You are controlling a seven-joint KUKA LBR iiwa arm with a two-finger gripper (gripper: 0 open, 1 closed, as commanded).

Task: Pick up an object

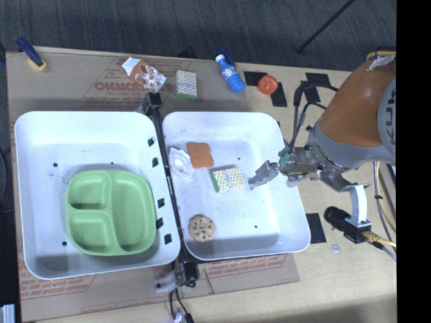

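Observation:
The right bin [269,237] holds a brown toast-like piece [200,155], a crumpled white object [180,162], a patterned green-and-white block [228,179] and a round cookie [201,227]. My gripper [264,173] reaches in from the right, low over the bin's right half. Its tip sits just right of the patterned block, very close to it, and I cannot tell if they touch. Nothing shows between its fingers.
The left bin [40,140] holds a green divided plate [111,212]. Behind the bins on the bench lie a snack packet [143,75], a small box [186,84], a blue bottle [230,73] and an orange ball [268,84]. The arm's orange band [360,110] hangs over the right bin's right edge.

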